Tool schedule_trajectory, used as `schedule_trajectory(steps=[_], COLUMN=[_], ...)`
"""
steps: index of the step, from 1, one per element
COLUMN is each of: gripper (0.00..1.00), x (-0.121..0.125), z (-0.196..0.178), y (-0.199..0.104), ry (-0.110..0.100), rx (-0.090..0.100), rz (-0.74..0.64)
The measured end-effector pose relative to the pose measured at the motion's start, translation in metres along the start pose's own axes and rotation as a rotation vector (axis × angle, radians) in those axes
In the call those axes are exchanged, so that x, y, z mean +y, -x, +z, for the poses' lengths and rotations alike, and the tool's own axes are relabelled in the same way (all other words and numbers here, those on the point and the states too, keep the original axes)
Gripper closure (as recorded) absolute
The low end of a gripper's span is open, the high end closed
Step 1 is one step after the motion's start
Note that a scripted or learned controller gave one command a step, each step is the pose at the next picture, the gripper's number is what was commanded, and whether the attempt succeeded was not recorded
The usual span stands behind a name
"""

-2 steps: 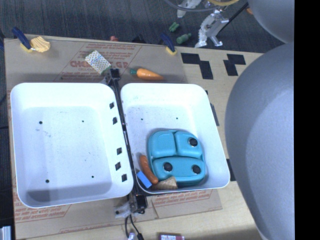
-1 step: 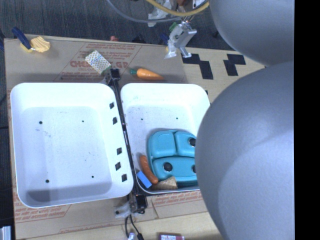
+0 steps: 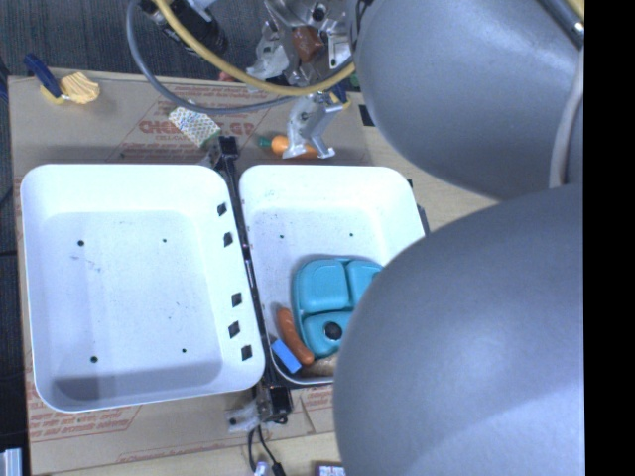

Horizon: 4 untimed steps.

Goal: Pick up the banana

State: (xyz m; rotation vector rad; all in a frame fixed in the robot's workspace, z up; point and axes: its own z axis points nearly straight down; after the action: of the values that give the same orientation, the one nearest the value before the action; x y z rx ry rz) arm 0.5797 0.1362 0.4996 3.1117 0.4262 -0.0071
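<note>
Grey arm [image 3: 476, 87] foremost; fingers [image 3: 306, 133] by orange thing [image 3: 294, 147], spread indiscernible; pale yellow lump [image 3: 79, 89] far left.

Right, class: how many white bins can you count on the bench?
2. The left bin sits on the left side of the bench; the right bin sits beside it, holding a blue toy. The grey arm covers part of the right bin, so some contents may be hidden.

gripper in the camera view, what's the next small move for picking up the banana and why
Probably bring the gripper back over the right bin. It hangs past the bins' far rim, over the cardboard by a small orange object, while the blue toy and other items lie in that bin's near corner, partly under the arm.
</note>
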Motion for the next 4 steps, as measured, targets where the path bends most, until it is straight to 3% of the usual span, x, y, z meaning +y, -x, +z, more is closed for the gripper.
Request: schedule_trajectory(steps=[1,2,3,4], gripper=[0.0,1.0,1.0,1.0], x=[-0.084,-0.084,-0.083,-0.045], z=[-0.042,-0.052,0.133,0.288], y=[0.018,0.018,-0.005,-0.035], ry=[0.0,0.001,0.0,-0.003], rx=[0.002,0.0,-0.001,-0.005], rz=[-0.301,-0.305,0.067,-0.051])
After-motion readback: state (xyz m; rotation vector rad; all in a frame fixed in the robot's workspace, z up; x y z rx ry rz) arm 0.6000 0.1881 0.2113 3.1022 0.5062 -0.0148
